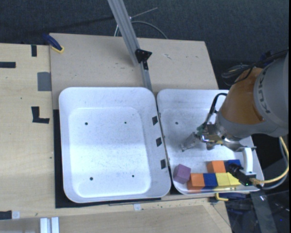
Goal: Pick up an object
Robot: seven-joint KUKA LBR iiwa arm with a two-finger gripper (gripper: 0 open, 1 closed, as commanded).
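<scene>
gripper (188, 143) hanging over the middle of the right bin (184, 101), fingers pointing out toward nine o'clock, low over the white floor. can't tell how far apart they are from up here, they blur into one grey wedge, and nothing shows between them, so call it empty for now.

candidates are all huddled down at the bin's six o'clock edge: a purple block (182, 173) sitting a little apart at the seven o'clock end, then an orange block (197, 180), a blue block (210, 179) and a yellow block (226, 179) pressed in a row, with a second orange block (216, 167) just behind them. left bin (106, 96) sits alongside at nine o'clock.

arm's orange band (240, 103) and grey wrist loom in from three o'clock.

risks, as i read it: the gripper is well clear of every block, so closing where it is grabs air. going for the packed row, a finger could land on a neighbour and just shove the lot against the bin wall. the purple one looks the safer bet, though it's close to the rim.
</scene>
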